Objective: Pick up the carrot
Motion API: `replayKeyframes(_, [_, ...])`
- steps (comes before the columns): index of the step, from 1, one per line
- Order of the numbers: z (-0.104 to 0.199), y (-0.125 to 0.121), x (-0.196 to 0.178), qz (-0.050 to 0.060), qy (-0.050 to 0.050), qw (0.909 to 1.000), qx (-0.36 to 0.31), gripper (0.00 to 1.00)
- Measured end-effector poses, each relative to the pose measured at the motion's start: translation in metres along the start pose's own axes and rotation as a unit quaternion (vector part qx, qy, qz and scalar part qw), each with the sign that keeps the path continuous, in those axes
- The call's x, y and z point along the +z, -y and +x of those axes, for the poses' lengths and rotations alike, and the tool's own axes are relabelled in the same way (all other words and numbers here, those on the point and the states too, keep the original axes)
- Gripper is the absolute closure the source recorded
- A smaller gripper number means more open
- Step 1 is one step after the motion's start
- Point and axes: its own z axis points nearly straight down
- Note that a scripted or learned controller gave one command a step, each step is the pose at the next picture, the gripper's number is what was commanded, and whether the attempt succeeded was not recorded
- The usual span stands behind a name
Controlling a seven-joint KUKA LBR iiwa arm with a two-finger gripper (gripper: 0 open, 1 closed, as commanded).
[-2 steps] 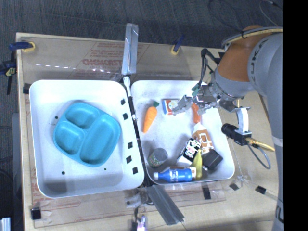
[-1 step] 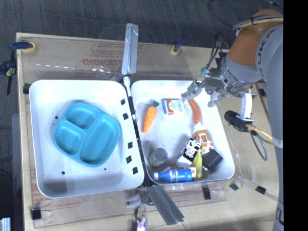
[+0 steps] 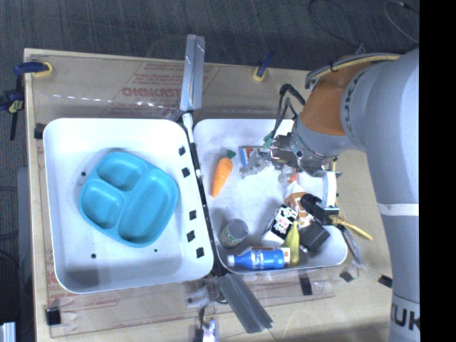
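Two white bins point(image 3: 57, 212). One blue divided plate point(image 3: 128, 198). One carrot point(image 3: 222, 176). One blue bottle point(image 3: 260, 259). One grey can point(image 3: 234, 231). One banana point(image 3: 293, 242). One arm point(image 3: 370, 112).

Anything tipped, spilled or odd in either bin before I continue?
Nothing spilled. The blue bottle lies on its side against the right bin's near wall amid crowded clutter. The carrot lies apart by the divider.

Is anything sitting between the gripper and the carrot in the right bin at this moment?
Nothing visible blocks it. The carrot lies alone near the right bin's left wall; the gripper hangs just to its right, with bare bin floor between them.
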Motion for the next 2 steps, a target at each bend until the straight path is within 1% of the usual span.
replayKeyframes(1, [0.0534,-0.0518,0.0502,-0.006,0.000,0.9981,-0.061,0.00])
replayKeyframes(2, [0.0534,-0.0518,0.0503,-0.006,0.000,0.9981,-0.061,0.00])
